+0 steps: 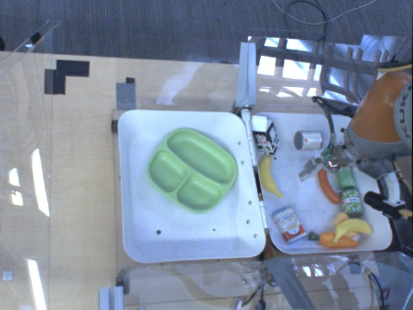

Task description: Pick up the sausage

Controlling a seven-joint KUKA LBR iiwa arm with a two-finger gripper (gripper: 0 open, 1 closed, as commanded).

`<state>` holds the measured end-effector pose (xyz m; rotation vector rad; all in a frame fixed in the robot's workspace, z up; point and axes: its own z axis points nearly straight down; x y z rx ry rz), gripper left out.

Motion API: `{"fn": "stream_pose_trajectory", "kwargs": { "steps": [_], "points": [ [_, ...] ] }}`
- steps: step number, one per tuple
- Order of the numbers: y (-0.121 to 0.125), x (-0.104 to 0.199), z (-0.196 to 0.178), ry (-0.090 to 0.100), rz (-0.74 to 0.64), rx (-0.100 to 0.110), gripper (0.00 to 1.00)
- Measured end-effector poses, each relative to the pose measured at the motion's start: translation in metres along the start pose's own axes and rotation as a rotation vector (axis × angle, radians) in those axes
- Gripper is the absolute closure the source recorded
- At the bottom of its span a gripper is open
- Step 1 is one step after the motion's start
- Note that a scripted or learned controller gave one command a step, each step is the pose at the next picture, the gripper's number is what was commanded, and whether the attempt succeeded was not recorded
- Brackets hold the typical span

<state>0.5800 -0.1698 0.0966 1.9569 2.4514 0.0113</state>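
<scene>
Two shallow white bins on the wooden bench [71,173].

Left bin [135,237]: one item, a green plastic plate [192,169], rounded, glossy, three compartments.

Right bin [290,123], counted:
- 1 sausage [328,186], orange-red, smooth, short cylinder with rounded ends, lying at a slant, right-centre of frame
- 2 bananas: one yellow curved banana [269,177] against the bin's left wall, one second banana [352,226] at lower right
- 1 carrot [338,240], orange, tapered, touching the second banana from below
- 1 metal can [308,139], on its side, upper part of the bin
- 1 green bottle [349,192], dark cap end toward upper frame, just right of the sausage
- 1 small carton [288,224], boxy, printed label, lower middle of the bin
- 1 small white-and-black object [263,134] at upper left corner of the bin, can't tell what it is

Hand [326,160]: at the end of the grey arm with the orange band [381,112], right edge of frame. It sits just above the sausage's upper end; metal fingers appear spread, one finger [310,168] pointing left, nothing between them. Sausage lies flat on the bin floor, not gripped.
</scene>
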Motion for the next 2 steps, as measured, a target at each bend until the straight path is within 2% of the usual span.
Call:
{"fn": "stream_pose_trajectory", "kwargs": {
  "steps": [1,2],
  "points": [
    [0.003,0.001,-0.009,0.001,-0.01,-0.002,1.0],
    [0.08,0.013,-0.131,-0.003,-0.074,0.003,1.0]
  ]
}}
